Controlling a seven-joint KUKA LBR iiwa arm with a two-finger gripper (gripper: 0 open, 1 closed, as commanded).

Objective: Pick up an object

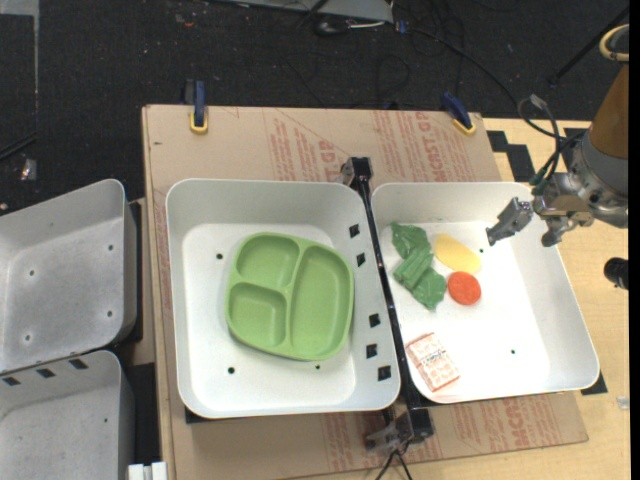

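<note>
Even, bright overhead light washes my two white bins (290,393) nearly flat, with soft shadows under their rims; the dark floor (90,58) stays dim. Focus is slightly soft throughout; my wrist blurs a little.

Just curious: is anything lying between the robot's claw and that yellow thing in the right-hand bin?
No. In the camera view, the stretch between the gripper and the yellow object is bare white floor of the right bin.
</note>
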